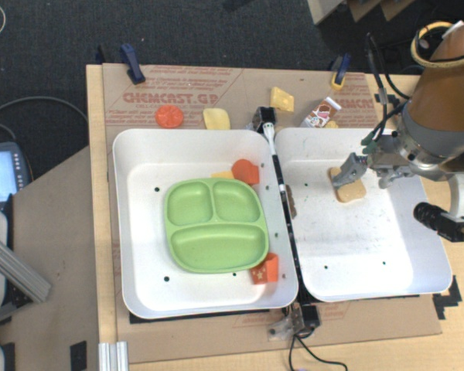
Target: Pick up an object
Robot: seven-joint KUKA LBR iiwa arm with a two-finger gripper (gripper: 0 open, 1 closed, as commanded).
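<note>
We see the bench (178, 91), topped with brown board printed in red, bearing two white bins. The right bin (387, 277) lies under the gripper (348, 178); the left bin (131, 230) sits just left of it, their rims touching. On bare board beyond the gripper, up and to its left, lie a red disc (169, 117), two yellow pieces (216, 119) (281, 99) and a small red-and-white packet (321, 115).

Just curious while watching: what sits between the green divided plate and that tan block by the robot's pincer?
In the camera view, between the green divided plate and the tan block runs the black divider where the two white bins meet, then bare bin floor.
</note>
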